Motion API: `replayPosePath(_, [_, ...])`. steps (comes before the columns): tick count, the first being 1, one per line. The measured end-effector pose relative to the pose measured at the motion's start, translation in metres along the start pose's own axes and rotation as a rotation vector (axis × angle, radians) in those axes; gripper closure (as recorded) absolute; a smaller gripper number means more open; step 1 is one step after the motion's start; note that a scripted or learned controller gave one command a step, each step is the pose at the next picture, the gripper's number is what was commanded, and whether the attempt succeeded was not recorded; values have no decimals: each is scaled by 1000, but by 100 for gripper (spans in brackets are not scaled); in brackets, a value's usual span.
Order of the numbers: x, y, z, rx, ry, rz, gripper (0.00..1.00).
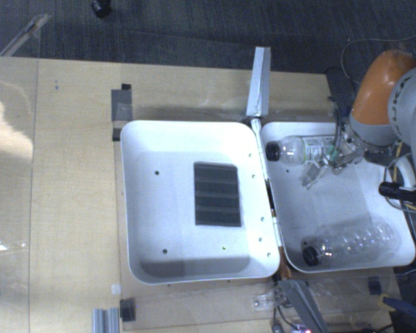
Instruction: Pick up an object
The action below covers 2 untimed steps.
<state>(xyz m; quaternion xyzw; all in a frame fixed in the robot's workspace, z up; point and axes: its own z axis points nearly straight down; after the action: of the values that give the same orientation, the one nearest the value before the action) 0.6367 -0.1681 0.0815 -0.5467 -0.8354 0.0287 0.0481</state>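
A clear plastic bottle [295,148] with a black cap lies on its side at the far end of the right bin [347,200]. My gripper [326,162] hangs low over that bin, right at the bottle's base end, apparently touching or overlapping it. A second clear bottle [350,241] with a black cap lies along the right bin's near wall. A dark grey ribbed rectangular block [217,194] rests flat in the middle of the left bin [152,151].
The arm's grey body and orange band [378,92] stand over the right bin's far right corner. A metal bar [258,82] stands upright behind the gap between the bins. Cables [402,189] hang at the right edge.
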Motion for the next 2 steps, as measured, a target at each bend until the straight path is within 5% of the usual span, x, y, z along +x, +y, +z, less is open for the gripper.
replayPosePath(1, [-16,-1,4,4,42,46,0])
replayPosePath(2, [-24,-6,-8,1,13,46,100])
